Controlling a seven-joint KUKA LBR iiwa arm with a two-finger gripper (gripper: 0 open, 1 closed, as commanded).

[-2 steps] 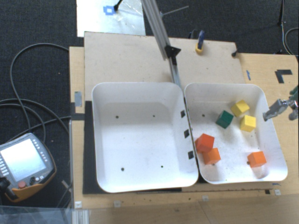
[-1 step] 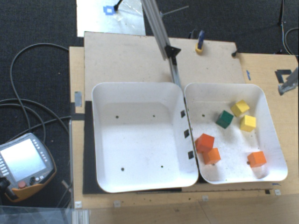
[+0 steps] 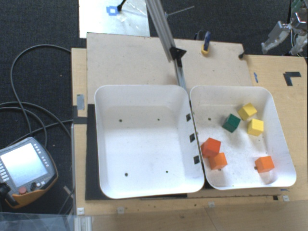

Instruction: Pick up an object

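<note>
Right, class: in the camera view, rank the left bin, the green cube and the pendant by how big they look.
1. Left bin
2. Pendant
3. Green cube
The pendant is cut off at the edge, so its full size is unsure.

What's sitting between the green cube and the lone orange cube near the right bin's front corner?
A yellow cube lies roughly between the green cube and that orange cube, amid bare bin floor, in the camera view.
</note>
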